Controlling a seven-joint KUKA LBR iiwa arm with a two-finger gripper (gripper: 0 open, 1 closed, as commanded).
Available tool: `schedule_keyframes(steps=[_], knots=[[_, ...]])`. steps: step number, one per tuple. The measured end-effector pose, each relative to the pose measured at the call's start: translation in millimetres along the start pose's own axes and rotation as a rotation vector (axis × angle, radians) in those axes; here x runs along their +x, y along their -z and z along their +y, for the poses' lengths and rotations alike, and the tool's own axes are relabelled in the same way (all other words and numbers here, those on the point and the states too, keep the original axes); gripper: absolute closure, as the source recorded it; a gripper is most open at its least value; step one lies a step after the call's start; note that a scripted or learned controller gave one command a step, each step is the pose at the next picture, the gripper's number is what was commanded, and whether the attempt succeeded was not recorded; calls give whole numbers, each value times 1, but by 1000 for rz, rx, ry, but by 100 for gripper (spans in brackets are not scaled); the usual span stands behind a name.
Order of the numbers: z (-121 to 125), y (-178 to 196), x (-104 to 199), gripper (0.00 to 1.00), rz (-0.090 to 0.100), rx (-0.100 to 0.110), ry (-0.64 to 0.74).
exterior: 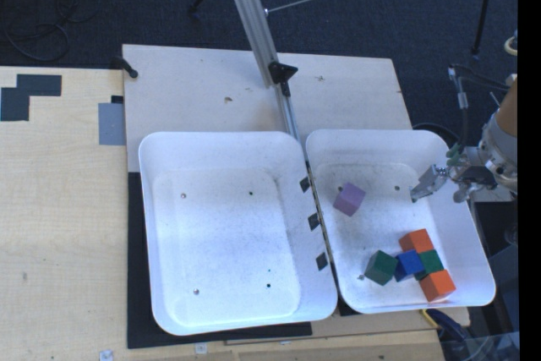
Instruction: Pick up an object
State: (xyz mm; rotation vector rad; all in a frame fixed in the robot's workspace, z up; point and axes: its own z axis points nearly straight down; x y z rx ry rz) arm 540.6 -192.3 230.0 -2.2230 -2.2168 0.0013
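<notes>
- So far, I judge the pick barely begun; my two-finger gripper (439, 180) hangs over the right edge of the right white bin (372, 150), and I cannot tell its state.
- Nothing looks lifted; the small lilac cube (348, 199) lies alone mid-bin, well apart from the tool.
- Toward the bin's near corner sits a touching cluster of green, blue and orange blocks (413, 265); choosing, descending and grasping all remain.
</notes>
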Motion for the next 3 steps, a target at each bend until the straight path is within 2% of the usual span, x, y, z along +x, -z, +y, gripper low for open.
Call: schedule_keyframes(steps=[1, 2, 3], knots=[[7, -105, 33, 0, 3, 9, 5], [101, -132, 76, 0, -6, -7, 6], [74, -139, 2, 0, -4, 2, -3]])
